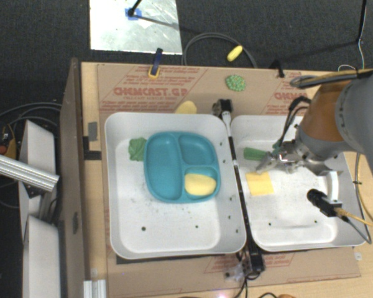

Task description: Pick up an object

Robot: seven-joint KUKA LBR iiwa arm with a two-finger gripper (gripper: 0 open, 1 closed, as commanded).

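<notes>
In the right bin (298,231), a small green piece (253,153) lies near the left wall, and a flat yellow square (259,184) rests just in front of it. My gripper (271,159) hangs low over this bin, right at the green piece's right end and just above the yellow square's far corner. Nothing is visibly held. The left bin (130,228) carries a blue divided plate (174,163) with a yellow lump (199,184) in its front right compartment. A green leafy bit (137,148) lies against the plate's left edge.
The grey arm with its orange band (323,120) crosses the right bin's far right corner. On the cardboard behind the bins lie a yellow piece (186,108), a green knobbly ball (235,82) and a yellow item (234,53). A ridge (236,185) divides the two bins.
</notes>
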